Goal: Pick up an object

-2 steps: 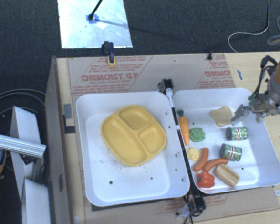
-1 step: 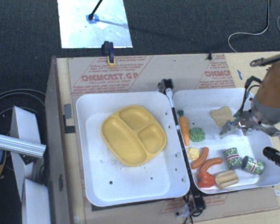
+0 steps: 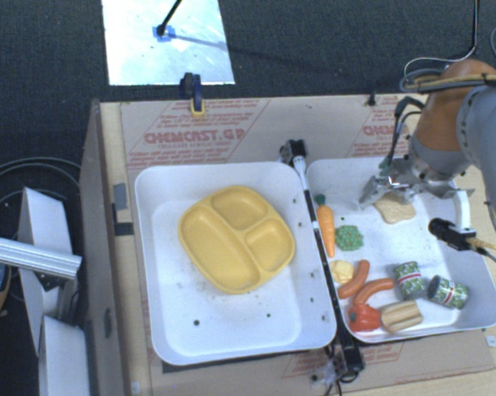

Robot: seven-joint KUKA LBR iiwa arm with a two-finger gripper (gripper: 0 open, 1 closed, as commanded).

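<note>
While the pincer [image 3: 389, 188] hangs over it | bread slice [image 3: 395, 210]: pale tan, flat, lying free | pincer opening: cannot tell

the bench [image 3: 226, 122] is covered by a brown printed sheet, and two shallow white bins are set on it side by side, touching along their inner edges. the left bin [image 3: 167, 317] is placed toward the middle, the right bin [image 3: 484, 303] toward the right edge. a small clamp [image 3: 193, 91] is seen at the bench's far edge.
</note>
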